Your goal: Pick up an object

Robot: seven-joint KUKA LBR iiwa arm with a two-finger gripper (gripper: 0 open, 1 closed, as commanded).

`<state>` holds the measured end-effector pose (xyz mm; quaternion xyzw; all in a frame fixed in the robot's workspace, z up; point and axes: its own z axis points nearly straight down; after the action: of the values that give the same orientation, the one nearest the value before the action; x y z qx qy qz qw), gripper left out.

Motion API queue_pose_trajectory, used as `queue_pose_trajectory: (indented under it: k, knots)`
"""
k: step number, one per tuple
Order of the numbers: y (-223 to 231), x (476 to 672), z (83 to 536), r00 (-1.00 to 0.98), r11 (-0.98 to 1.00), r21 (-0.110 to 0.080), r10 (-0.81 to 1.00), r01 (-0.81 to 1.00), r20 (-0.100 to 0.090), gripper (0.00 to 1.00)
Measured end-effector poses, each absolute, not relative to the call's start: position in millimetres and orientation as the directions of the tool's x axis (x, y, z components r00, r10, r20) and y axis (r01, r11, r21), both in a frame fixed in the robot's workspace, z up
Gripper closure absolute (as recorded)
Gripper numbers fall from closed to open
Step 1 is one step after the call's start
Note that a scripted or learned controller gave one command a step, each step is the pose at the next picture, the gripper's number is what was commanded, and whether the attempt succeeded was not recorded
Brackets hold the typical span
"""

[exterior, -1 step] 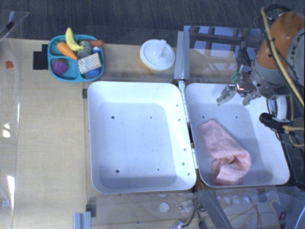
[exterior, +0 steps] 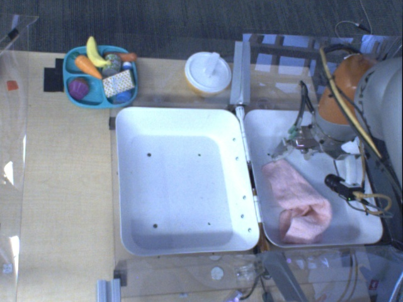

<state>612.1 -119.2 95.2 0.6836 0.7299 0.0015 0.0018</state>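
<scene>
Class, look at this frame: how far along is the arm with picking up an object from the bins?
Done: the arm has reached into the right bin. In hand: the gripper hangs just above the upper end of the pink cloth, with nothing visibly between its fingers. Left: gripping the cloth, which lies crumpled on the bin floor, and lifting it.

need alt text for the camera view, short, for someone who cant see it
A grey robot arm's pincer hovers over the right white bin, just above a crumpled pink cloth. The left white bin sits beside it; behind are a blue tray of toy food and a white lidded cup.
</scene>
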Motion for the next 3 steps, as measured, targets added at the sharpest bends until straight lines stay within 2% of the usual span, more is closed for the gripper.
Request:
queue_pose_trajectory:
  k: [1, 2, 3]
  knots:
    - [-93, 548.2, 90, 0.013, -0.013, 0.013, 1.000, 1.000, -0.001, 0.00]
    - [-66, 573.6, 186, -0.027, 0.027, 0.005, 1.000, 1.000, 0.000, 0.00]
    - [-94, 591.7, 95, -0.185, 0.185, 0.005, 0.983, 0.983, -0.001, 0.00]
